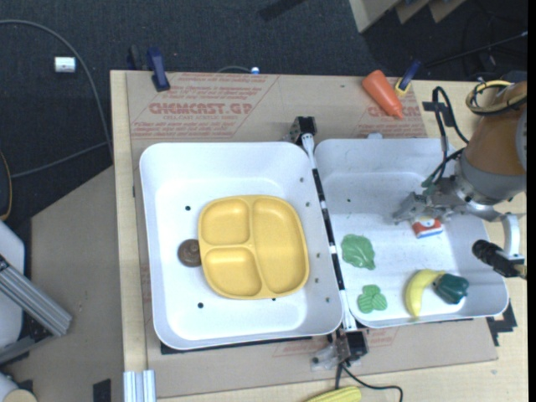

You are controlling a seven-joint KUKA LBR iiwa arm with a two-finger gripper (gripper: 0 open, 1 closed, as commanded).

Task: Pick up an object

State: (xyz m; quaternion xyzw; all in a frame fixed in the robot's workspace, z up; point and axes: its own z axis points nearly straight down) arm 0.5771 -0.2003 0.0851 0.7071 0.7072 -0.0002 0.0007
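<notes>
While the small red, white and blue object [428, 228] lies flat in the right bin [368, 162], long axis running left-right and tilted slightly, the gripper [416, 210] sits just above it, touching or nearly so. Nearby lie a banana [417, 291], a teal object [451, 288] and two green leafy pieces [358, 250].
</notes>
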